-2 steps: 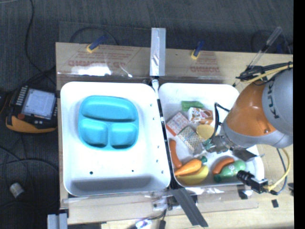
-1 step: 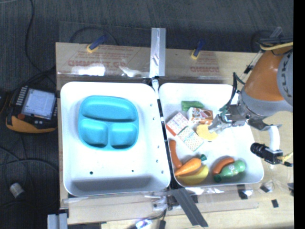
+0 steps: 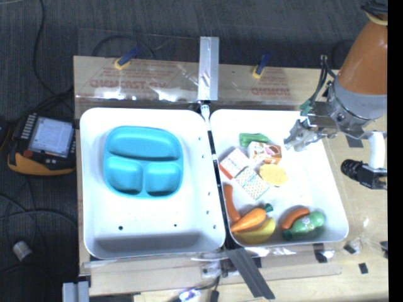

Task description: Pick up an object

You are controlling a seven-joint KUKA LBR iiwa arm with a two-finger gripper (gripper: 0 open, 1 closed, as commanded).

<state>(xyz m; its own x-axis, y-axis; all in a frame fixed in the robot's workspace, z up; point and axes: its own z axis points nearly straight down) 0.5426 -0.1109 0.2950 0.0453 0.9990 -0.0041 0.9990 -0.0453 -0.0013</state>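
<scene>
Clearly no object is picked yet: the candidates all lie in the right bin, packed close. Nearest the gripper are a green item by the far wall, a small orange-and-white carton, a red-edged white box, a patterned packet and a yellow disc. Along the near wall sit a carrot on a yellow piece, plus an orange-and-green veg. The left bin has a blue divided tray.

Gripper hovers over the right bin's far-right part, just beside the carton, w/ nothing between the fingers; whether they are spread or closed I cannot tell, the view is too blurry there.

Risks, as I judge them:
- Clutter: carton, box, packet and disc touch or overlap, so a descent could pinch two at once or shove them apart.
- Flat things (disc, packet) give little to grip; fingers may slide over them.
- Rounded veg by the near wall may roll out of a pinch.
- Going low near the bin wall may catch the rim.
</scene>
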